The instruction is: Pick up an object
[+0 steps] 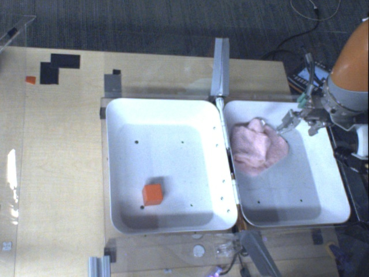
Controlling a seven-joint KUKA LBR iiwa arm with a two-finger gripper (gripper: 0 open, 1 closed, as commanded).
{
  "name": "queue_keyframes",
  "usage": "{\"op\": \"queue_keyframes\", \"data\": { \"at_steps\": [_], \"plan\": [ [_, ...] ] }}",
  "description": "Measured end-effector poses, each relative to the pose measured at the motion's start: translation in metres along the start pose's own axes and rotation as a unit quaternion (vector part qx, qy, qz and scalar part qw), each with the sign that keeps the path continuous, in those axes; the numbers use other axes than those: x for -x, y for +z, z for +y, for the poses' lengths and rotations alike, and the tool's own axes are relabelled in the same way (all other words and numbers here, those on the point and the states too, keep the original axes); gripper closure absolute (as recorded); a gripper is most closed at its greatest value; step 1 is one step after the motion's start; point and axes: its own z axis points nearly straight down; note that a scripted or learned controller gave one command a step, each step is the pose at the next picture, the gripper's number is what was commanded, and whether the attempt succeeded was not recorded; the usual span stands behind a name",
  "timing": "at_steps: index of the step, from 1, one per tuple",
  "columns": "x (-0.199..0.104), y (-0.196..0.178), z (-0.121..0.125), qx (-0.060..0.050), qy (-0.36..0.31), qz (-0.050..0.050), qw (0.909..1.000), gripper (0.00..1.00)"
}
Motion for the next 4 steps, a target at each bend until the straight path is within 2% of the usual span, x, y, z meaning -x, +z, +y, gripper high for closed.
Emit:
{"op": "queue_keyframes", "data": {
  "at_steps": [1, 2, 3, 4],
  "plan": [
    [0.009, 0.142, 0.025, 0.005, -0.024, -0.001, 0.9997, 0.0],
    [-0.037, 0.147, 0.042, 0.01, -0.07, -0.004, 0.9975, 0.0],
    [-0.019, 0.15, 0.092, -0.008, -0.263, 0.003, 0.9648, 0.0],
    [0.002, 0.117, 0.08, 0.003, -0.283, -0.001, 0.9591, 0.0]
  ]
}}
